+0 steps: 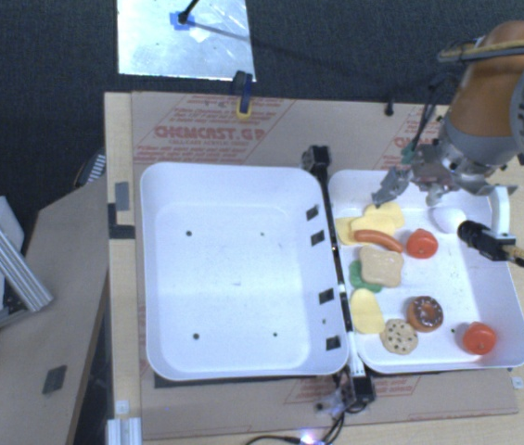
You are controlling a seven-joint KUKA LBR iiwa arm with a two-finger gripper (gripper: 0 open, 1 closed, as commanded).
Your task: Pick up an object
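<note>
Over the right bin's [517, 334] far edge, the gripper [414, 185] hangs with fingers spread, holding nothing. Toy foods crowd that bin's left side: a hot dog [377, 240], tomato [421, 244], doughnut [425, 313] and cookie [398, 337].

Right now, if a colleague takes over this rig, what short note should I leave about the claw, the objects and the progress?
Claw: hangs over the far end of the right bin; open or shut cannot be told, nothing seen in it.
Objects: all lie in the right bin, among them a hot dog, a tomato, a slice of bread, a donut, a cookie and a second tomato.
Done: no object picked up.
Left: choose one, grasp it, lift it.
</note>
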